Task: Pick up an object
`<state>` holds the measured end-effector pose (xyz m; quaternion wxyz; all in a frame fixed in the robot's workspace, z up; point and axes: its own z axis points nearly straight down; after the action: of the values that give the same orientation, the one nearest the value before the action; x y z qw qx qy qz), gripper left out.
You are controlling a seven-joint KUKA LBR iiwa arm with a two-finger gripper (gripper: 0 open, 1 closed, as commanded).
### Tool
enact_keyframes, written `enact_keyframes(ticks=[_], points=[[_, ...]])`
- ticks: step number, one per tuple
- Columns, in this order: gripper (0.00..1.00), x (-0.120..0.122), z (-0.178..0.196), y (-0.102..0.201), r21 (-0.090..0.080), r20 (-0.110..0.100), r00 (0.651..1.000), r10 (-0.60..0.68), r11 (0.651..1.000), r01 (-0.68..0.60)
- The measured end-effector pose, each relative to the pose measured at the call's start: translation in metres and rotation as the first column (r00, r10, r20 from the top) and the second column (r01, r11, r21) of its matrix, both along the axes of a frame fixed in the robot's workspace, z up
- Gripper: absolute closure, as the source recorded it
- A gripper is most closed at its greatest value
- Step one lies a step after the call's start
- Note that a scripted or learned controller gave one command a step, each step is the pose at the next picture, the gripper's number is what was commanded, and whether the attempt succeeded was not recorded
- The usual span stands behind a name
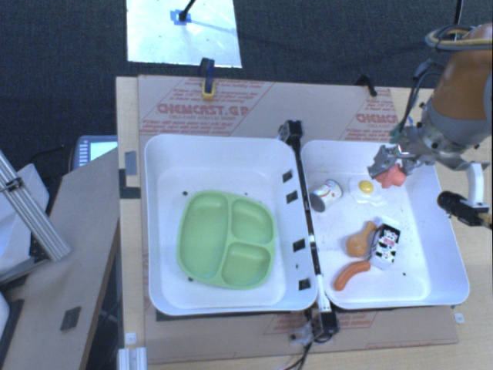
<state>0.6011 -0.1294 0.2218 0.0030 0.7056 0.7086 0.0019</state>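
My gripper (393, 168) hangs over the back of the right bin (447, 284), reaching in from the right. A small pink-red object (395, 176) sits between its grey fingers, and the gripper is shut on it. Just left of it a toy fried egg (368, 190) lies on the bin floor. A small silver can (326, 193) lies on its side further left. Toward the front are a tan drumstick (360, 242), a black-and-white cow-print carton (387, 246) and an orange sausage (350, 275).
The left bin (166, 168) holds a green divided plate (227, 239). A black-clipped divider (302, 214) runs between the two bins. The arm's grey and orange body (462, 91) rises at the right. A black fitting (462, 205) sits at the right bin's rim.
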Motion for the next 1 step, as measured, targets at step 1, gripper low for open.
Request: enact_keyframes(ticks=[1], points=[[1.00,0.0010,0.0129,0.0000,0.001,-0.003,1.000,0.001,1.000,-0.001]])
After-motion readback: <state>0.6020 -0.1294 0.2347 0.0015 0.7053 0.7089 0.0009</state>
